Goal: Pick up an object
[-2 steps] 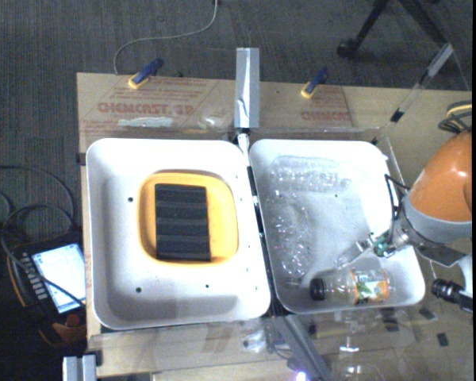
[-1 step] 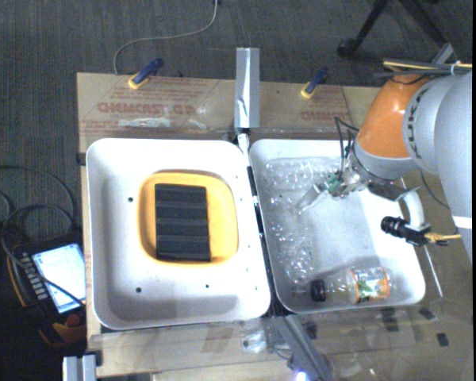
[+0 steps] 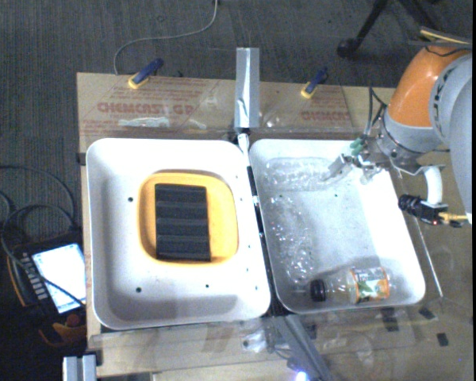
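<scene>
- Clear plastic bottle (image 3: 354, 285) lies on its side at the near end of the right bin (image 3: 397, 213).
- The jaws (image 3: 357, 159) hang over the far end, well apart from the bottle.
- I cannot tell how the jaws stand.

Bottle (image 3: 351, 286) clear glossy plastic; bins (image 3: 111, 213) smooth white plastic; yellow tray (image 3: 226, 221) probably matt plastic.

Floor: dark grey carpet (image 3: 79, 22). Thin pale cable (image 3: 192, 28) loops across it. Black chair base (image 3: 389, 2) at top right. Bench is a brown board (image 3: 143, 105) with red print, two blue-yellow clamps (image 3: 145, 72) on its far edge. Lit tablet (image 3: 59, 275) lower left.
</scene>
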Tool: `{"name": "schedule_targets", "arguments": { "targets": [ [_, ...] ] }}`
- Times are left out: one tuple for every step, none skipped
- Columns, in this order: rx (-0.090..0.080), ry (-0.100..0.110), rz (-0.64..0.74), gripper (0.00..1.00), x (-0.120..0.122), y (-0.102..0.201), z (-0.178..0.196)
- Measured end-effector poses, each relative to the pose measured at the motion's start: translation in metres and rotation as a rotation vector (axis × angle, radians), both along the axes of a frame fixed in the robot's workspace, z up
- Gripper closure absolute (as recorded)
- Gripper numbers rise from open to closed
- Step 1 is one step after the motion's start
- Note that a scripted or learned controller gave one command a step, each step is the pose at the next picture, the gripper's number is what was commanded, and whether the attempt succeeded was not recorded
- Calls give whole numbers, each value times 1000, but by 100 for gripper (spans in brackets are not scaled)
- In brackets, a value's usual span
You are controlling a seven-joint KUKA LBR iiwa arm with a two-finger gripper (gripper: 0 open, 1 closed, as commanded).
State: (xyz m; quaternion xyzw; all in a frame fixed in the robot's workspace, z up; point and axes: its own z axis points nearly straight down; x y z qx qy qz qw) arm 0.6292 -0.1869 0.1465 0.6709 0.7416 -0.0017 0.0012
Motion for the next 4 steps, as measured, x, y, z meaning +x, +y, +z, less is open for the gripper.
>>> {"name": "schedule_targets", "arguments": {
  "targets": [
    [1, 0, -34, 0, -38, -25, 93],
    [4, 2, 81, 0, -131, -15, 58],
    [6, -3, 150, 0, -142, -29, -51],
    [6, -5, 150, 100, -141, -29, -42]
  ]
}}
